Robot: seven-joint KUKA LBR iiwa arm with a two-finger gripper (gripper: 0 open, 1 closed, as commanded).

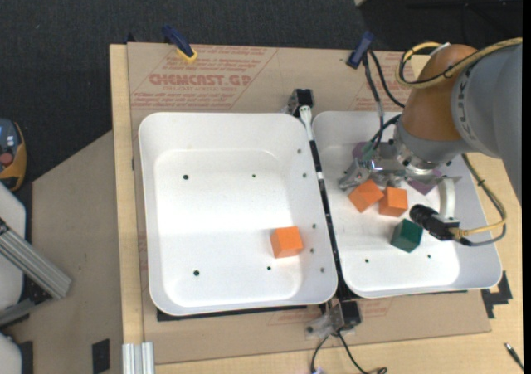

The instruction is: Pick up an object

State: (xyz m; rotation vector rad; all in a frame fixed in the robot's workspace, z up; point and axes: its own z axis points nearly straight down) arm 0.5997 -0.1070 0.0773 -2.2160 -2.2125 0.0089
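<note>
Your claw [371, 172] hangs low in the right bin [465, 277], near its upper left part, and you cannot tell if it is wide or narrow. Just below it sits a tilted orange block [365, 196], with a second orange block [394, 201] just beside it. Both have flat faces and sharp corners. A dark green block [406, 236] rests a bit lower. One lone orange cube [287, 241] lies in the left bin [216, 140]. Both bins are smooth and white with round corners, on a brown cardboard worktop [249, 74].
</note>
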